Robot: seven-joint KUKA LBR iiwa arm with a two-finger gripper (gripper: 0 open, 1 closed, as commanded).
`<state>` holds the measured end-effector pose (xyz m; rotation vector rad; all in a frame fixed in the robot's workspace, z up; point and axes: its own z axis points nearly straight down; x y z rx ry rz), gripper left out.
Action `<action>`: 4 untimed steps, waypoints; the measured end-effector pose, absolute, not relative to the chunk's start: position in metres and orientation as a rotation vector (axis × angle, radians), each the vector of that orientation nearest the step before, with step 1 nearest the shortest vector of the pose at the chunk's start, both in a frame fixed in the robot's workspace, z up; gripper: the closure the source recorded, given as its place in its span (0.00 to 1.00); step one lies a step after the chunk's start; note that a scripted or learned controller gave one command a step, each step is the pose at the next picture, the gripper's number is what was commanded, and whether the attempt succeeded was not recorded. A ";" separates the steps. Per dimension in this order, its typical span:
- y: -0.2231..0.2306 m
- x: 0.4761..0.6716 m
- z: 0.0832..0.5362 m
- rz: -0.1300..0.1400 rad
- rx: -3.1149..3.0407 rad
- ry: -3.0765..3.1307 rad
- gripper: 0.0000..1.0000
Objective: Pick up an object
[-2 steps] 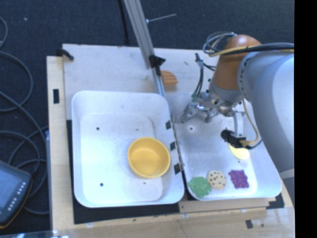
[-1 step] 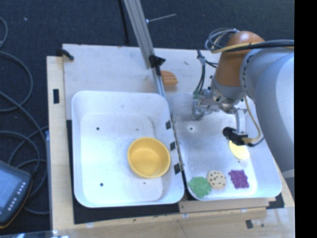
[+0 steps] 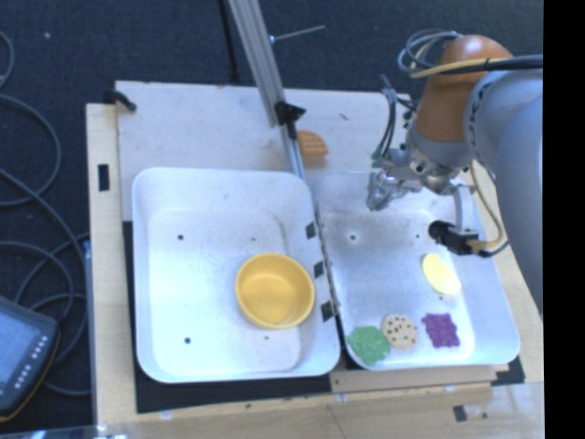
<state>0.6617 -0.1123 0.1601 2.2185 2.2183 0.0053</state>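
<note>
In the right bin (image 3: 366,273), your gripper (image 3: 381,193) hovers at the far end, jaws' state unclear, well apart from the yellow piece (image 3: 441,273), cookie (image 3: 398,330) and purple piece (image 3: 441,329).

The arm (image 3: 498,108) at the upper right of the frame is smooth grey with a rounded orange band. Grey and yellow cables loop around its metallic wrist.

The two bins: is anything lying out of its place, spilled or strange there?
One thing stands out: an orange object lies on the bench behind the bins, outside both. The yellow bowl sits upright in the left bin; the small pieces in the right bin look undisturbed.
</note>
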 end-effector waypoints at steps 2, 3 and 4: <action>-0.107 0.665 0.282 0.009 2.212 2.220 1.00; -0.052 0.641 0.279 0.001 2.215 2.228 1.00; -0.008 0.617 0.263 -0.001 2.216 2.227 1.00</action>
